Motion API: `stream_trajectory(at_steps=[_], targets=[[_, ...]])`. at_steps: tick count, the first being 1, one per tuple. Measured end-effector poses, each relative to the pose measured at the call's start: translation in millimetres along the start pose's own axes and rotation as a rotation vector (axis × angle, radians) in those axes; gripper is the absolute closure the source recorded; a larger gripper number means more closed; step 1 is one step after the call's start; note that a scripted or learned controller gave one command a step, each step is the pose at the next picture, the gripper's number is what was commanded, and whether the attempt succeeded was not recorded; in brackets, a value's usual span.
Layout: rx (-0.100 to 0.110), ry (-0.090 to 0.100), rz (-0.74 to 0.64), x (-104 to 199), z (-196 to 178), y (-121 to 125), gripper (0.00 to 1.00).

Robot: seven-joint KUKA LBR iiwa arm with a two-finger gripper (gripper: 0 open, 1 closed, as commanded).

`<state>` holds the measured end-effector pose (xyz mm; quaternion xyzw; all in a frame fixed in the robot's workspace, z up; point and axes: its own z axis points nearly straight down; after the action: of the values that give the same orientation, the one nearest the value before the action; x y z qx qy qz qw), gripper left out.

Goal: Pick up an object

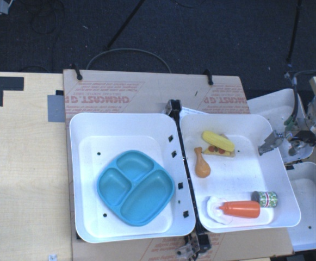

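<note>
I'm looking left of the black divider [180,170]: a blue sectioned plate [135,187] lies in the left bin [87,129]. Right of the divider sit an orange drumstick-shaped toy [201,163], a yellow corn piece [218,142], an orange bottle [239,209] on a white dish [216,209], and a small green can [266,199]. Farthest from the divider, my hand [270,141] hovers at the right bin's rim [280,151]; its state I can't tell.

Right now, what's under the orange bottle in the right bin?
The orange bottle lies across a white dish in the right bin. A green can sits beside it. Whatever is in the dish beneath the bottle is hidden.
</note>
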<state>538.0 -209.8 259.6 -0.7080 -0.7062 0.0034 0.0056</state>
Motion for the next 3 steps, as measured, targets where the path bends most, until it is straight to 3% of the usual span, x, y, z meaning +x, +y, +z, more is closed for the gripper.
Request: stream_trajectory(at_steps=[1,3], targets=[[-0.011,-0.003,-0.002,0,-6,2,0.0],[-0.005,0.0,-0.002,4,121,6,0.0]])
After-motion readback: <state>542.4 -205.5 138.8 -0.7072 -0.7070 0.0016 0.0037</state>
